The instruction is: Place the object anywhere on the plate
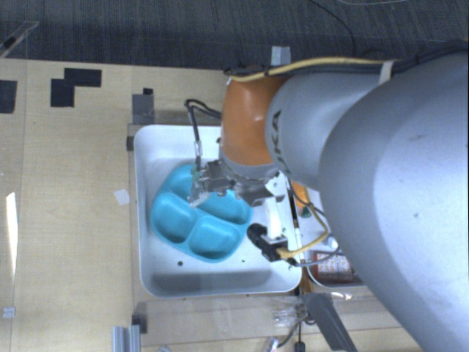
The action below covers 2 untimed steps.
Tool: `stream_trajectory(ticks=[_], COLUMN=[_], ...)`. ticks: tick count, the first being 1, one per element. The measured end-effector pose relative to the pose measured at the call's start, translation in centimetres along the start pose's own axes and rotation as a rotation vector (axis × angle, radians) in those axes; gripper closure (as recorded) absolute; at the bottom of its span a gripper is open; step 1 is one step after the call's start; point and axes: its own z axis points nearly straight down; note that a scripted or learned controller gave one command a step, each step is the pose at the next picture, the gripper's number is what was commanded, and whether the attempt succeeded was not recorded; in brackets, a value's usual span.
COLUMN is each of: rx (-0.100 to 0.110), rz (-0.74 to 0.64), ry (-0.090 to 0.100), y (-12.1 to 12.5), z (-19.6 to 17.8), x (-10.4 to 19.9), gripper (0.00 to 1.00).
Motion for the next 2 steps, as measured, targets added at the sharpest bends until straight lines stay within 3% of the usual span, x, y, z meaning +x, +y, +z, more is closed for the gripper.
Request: stream_trajectory(ticks=[1, 2], rx=[0.001, 0.005], rz=[0.217, 0.215], ry=[0.0, 0.0], y=[-6.13, -6.07], z=[-3.14, -3.88], x=[-8.02, -7.98], gripper=[0.0, 1.0])
